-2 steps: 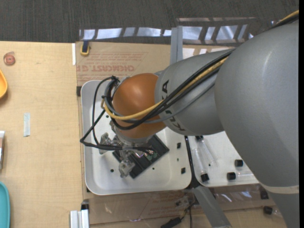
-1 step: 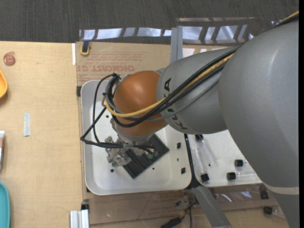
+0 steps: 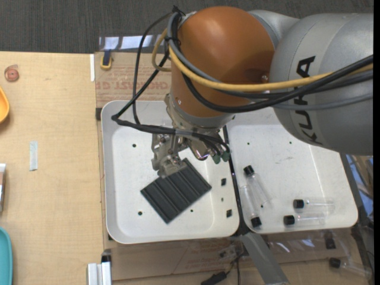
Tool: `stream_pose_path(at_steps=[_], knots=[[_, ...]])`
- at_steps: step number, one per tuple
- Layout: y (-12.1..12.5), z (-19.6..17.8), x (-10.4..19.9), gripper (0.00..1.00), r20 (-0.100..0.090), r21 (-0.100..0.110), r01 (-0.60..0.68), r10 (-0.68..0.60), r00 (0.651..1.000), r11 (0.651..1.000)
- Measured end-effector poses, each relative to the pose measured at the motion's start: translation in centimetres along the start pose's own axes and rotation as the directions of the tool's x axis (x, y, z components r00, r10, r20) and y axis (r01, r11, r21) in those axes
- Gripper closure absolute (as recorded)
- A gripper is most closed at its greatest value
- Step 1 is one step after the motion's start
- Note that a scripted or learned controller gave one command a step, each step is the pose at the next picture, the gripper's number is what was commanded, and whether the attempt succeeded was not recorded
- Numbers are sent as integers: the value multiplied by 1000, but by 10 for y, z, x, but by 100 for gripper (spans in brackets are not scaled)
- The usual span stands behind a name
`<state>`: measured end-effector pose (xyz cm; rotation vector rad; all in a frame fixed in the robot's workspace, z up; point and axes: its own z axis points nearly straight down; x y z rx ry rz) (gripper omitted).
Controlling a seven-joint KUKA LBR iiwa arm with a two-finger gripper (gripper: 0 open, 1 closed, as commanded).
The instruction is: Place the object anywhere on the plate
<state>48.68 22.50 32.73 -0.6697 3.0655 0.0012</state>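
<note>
Lying flat in left bin (image 3: 119, 218), near-centre: dark ribbed plate (image 3: 176, 194). Hovering at its far edge, seemingly touching: gripper (image 3: 168, 165), opening impossible to tell, largely masked by wrist. Resting in right bin (image 3: 332, 218): clear black-capped tubes (image 3: 254, 195).

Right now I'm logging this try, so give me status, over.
Pincer low over left bin, at dark ribbed plate. Clear tubes lie in right bin. Nothing blocking plate.
</note>
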Motion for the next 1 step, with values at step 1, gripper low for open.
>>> stream_pose_path(at_steps=[1], knots=[[0,0,0,0,0,0,0,0,1000,1000]])
